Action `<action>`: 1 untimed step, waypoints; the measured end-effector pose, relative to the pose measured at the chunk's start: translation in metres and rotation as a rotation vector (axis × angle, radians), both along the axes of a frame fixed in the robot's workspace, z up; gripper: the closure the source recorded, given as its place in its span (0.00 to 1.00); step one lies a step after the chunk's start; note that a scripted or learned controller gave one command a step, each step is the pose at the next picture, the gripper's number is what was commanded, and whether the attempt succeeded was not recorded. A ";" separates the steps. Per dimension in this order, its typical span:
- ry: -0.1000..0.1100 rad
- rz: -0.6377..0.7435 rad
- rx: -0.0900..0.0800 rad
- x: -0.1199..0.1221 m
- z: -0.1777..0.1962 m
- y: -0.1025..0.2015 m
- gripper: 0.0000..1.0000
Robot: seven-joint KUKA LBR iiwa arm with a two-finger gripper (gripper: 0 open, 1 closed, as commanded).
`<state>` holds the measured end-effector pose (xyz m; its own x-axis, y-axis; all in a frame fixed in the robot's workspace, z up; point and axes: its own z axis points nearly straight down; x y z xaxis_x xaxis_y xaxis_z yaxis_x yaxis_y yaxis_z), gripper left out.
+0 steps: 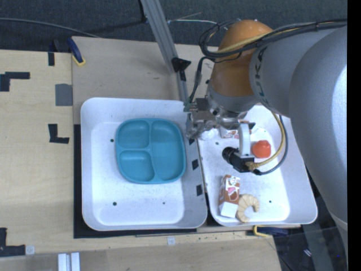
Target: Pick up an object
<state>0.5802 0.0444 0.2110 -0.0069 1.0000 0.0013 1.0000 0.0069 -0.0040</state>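
- The arm [307,78] comes in from the right, and its orange band [240,52] sits above the far end of the right bin [285,193].
- The gripper [196,127] hangs low over the ridge where the two bins meet, near their far end and just beside the plate's right edge.
- Whether the gripper is open or closed cannot be told from this slant, and nothing can be seen held in it.
- The left bin [90,151] holds a teal plate [151,151] with three compartments. It lies flat in the far half, towards the right wall.
- The loose things lie in the right bin.
- An orange-red ball [262,149] rests near the middle, close under the wrist, with a white scrap touching its far side.
- A brown and white packet [229,188] lies nearer the front, towards the left wall.
- A croissant [249,204] lies at the front, just right of the packet's near end.
- A white block [226,210] touches the croissant's left side and sits just below the packet.
- A small red and white thing [229,133] shows under the wrist, too hidden to name.
- A grey rod [161,30] slants across the bench [34,168] behind the bins.
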 end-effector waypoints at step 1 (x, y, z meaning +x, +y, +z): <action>-0.002 0.001 0.001 -0.017 0.016 0.051 1.00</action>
